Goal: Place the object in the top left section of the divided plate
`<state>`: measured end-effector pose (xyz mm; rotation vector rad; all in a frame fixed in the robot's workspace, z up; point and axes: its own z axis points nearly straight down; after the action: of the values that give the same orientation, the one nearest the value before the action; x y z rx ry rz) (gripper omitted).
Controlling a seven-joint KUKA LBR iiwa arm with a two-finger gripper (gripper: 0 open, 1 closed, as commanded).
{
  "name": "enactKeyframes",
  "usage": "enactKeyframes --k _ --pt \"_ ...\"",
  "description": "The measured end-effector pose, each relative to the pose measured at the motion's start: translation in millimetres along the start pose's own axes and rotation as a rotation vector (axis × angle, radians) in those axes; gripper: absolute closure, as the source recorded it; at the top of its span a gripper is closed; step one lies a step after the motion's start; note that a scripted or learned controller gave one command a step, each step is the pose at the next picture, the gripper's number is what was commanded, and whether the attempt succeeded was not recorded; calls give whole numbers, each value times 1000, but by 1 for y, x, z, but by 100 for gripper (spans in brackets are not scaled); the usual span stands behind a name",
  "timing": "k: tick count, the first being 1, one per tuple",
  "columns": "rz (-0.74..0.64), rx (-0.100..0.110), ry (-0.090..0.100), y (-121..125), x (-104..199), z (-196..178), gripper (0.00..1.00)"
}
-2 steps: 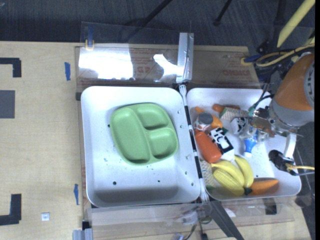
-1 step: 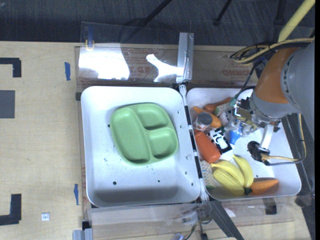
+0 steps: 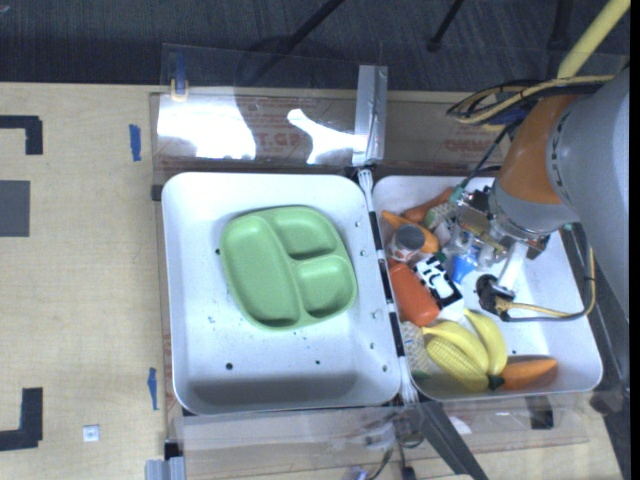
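Observation:
The green divided plate lies in the left white bin, with one large section on its left and two smaller ones on its right. My gripper hangs low over the left part of the right bin, among a pile of toy food. Right beneath it lie a red-orange long piece, a black-and-white item and a small blue item. I cannot make out anything held between the fingers.
Yellow bananas and an orange carrot lie at the front of the right bin. Orange pieces and a brown round item sit near the divider between the bins. A black cable loop trails from the wrist.

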<state>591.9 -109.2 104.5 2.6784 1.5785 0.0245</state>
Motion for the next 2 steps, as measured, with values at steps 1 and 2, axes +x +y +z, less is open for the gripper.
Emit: enactKeyframes --k 1,2 --pt "150 44 6 33 4 1 100" --pt "394 82 19 49 -10 2 100"
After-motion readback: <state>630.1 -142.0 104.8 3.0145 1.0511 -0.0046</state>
